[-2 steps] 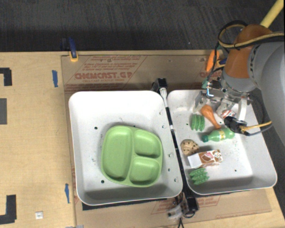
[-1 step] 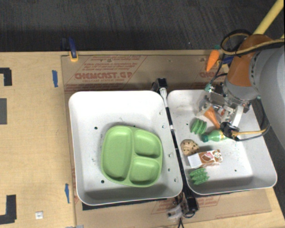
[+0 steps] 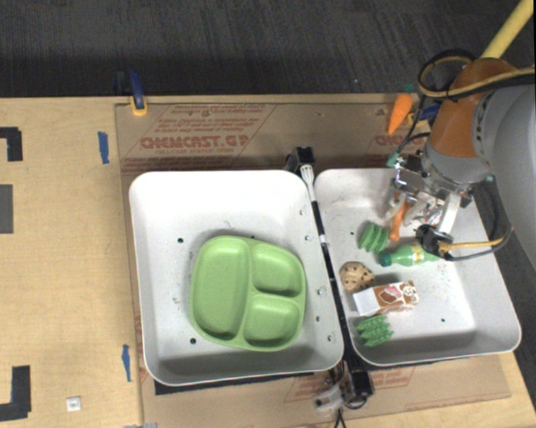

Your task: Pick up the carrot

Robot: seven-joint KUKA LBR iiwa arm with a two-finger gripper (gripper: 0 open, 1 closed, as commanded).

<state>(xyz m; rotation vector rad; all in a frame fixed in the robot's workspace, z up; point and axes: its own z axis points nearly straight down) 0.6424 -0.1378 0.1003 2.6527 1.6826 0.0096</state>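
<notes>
The carrot (image 3: 396, 224), a short orange body with a green leafy top (image 3: 371, 238), lies tilted in the upper middle of the right bin (image 3: 491, 319). My gripper (image 3: 419, 203) hangs right over the carrot's orange end, at its upper right, low in the bin. The metal gripper body hides where the tips meet the carrot, so I cannot tell whether it touches the carrot.
A green bottle-shaped toy (image 3: 408, 256) lies just below the carrot. A cookie (image 3: 354, 274), a white and red packet (image 3: 389, 297) and a green pod (image 3: 373, 330) sit further down the right bin. A green divided plate (image 3: 247, 291) lies in the left bin (image 3: 162, 204).
</notes>
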